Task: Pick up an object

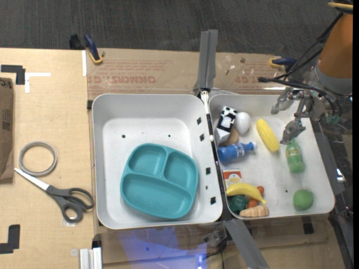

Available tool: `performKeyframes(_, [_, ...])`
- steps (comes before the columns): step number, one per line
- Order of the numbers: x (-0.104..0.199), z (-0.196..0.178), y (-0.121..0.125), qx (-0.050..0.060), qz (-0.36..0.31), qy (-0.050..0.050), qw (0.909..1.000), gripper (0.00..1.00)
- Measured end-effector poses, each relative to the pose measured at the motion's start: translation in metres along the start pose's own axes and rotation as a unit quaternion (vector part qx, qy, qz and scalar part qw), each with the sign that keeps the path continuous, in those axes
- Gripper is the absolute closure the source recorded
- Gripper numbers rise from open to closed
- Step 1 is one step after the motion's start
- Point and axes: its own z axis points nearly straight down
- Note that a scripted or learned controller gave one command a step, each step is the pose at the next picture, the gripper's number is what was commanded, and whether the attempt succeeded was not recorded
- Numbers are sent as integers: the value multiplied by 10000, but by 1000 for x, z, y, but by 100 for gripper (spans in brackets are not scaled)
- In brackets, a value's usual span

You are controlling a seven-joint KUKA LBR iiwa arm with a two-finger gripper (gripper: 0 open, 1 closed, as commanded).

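My gripper (pixel 286 118) hangs over the right bin's (pixel 321 150) far right part, open, with nothing between its fingers. One fingertip (pixel 292 132) hovers just above a green bottle (pixel 294 157). A yellow corn cob (pixel 267 135) lies just left of the gripper. Further left are a blue bottle (pixel 235 150), a white egg (pixel 243 120) and a black-and-white toy (pixel 226 117). A green ball (pixel 303 199) rests in the near right corner. A banana (pixel 245 190) and a carrot (pixel 255 210) lie at the bin's near edge.
The left bin (pixel 112 116) holds a teal divided plate (pixel 161 180). Scissors (pixel 59 193) and a tape roll (pixel 37 157) lie on the bench to the left. A grey divider bar (pixel 206 60) stands between the bins at the back. Cables (pixel 305 60) trail by the arm.
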Motion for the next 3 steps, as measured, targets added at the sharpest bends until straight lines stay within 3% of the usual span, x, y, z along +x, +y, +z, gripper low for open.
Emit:
performKeyframes(1, [-19,112,-28,3,515,-13,9987,0])
performKeyframes(2, [-8,113,-15,-1,803,-1,9968,0])
performKeyframes(3, [-35,112,-50,5,745,-15,9972,0])
